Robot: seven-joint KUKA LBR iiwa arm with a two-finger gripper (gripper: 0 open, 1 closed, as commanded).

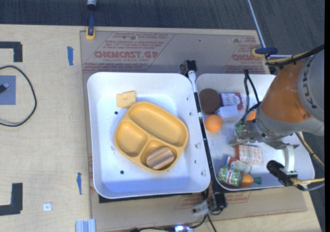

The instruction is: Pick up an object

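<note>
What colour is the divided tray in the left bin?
Yellow-tan, seen best in the camera view: the divided tray.

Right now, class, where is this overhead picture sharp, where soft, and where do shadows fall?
Camera view: even lighting; the yellow three-compartment plastic tray is sharp, casting a faint shadow; the grey-and-orange arm looks softer, shading the right white bin.

Arm (291, 99) in from right, wrist bent down, fingers hidden.

A pale wooden bench (46, 153) bears two white bins (100, 138) (304, 166) on a brown board (154, 50).
</note>
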